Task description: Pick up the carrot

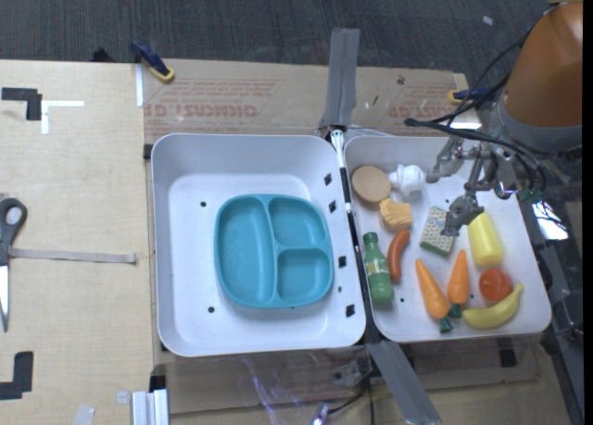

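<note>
Two orange carrots lie in the right bin. One carrot sits left of the other carrot, and both have their green tops toward the front. My gripper hangs over the back half of that bin, above the speckled sponge and the yellow pepper. It stands open with nothing between its fingers. One dark fingertip reaches down beside the sponge. The carrots lie apart from the gripper, nearer the front.
Around the carrots lie a red sausage, a green bottle, a tomato and a banana. A round bread, a cheese piece and a white object sit at the back. The left bin holds a teal divided plate.
</note>
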### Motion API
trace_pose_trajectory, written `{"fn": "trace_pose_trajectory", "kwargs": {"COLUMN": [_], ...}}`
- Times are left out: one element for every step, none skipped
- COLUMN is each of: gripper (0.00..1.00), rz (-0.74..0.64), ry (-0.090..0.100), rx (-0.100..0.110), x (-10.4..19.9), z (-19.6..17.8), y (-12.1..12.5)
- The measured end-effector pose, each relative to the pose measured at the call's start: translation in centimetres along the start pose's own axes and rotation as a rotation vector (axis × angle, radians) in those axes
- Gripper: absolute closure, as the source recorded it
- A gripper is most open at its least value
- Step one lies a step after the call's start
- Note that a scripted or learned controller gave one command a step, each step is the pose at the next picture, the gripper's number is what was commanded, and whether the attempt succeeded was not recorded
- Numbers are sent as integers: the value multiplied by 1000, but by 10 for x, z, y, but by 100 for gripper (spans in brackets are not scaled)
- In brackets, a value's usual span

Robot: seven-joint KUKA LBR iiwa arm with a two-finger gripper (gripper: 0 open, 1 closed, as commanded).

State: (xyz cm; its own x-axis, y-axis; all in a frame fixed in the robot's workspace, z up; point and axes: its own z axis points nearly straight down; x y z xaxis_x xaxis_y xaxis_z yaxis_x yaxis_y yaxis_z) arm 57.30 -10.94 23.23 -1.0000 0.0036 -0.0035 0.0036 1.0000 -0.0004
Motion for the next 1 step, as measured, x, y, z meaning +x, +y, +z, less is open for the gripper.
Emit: {"fn": "trace_pose_trajectory", "kwargs": {"gripper": [0], "rz": [-50], "ry": [-16], "rx": [5], "x": [34], "z": [126], "y": [-36]}}
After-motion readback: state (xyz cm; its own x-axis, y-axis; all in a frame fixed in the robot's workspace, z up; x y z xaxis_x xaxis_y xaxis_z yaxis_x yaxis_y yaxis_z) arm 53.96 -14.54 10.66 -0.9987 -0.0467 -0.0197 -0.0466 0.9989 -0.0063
